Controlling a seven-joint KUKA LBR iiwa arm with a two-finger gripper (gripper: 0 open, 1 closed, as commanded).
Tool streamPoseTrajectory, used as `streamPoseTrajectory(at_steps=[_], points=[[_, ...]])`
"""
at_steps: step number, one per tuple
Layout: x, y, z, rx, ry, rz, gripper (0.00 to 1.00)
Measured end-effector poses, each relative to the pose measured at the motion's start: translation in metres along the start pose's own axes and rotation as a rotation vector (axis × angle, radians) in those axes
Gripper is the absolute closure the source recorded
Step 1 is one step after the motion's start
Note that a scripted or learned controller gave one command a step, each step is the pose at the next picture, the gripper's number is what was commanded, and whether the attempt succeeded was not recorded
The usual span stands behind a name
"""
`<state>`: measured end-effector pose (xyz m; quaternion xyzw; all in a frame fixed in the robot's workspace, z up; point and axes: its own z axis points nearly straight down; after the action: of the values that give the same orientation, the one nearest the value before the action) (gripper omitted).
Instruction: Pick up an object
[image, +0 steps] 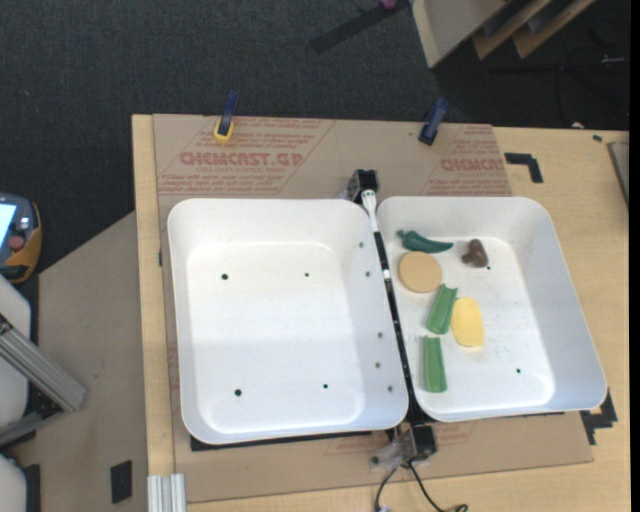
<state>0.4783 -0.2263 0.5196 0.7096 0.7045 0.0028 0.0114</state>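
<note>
Can't tell my gripper's state, and the pickables sit bunched at 9 o'clock in the right bin (560, 290), so grabbing the yellow piece (467, 324) might snag the touching green stick (441, 310).

We look down from one fixed camera above the bench (160, 300), tilted at a slant, far enough back to take in both the left bin (200, 225) and the right bin (560, 300) whole, with dark floor (150, 50) beyond the far edge.
</note>
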Motion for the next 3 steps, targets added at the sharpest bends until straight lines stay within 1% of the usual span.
streamPoseTrajectory(at_steps=[1, 2, 3], points=[[0.005, 0.002, -0.002, 0.013, 0.006, -0.007, 1.00], [0.057, -0.003, 0.162, 0.034, 0.018, -0.011, 1.00], [0.102, 0.008, -0.013, -0.002, 0.008, -0.014, 1.00]])
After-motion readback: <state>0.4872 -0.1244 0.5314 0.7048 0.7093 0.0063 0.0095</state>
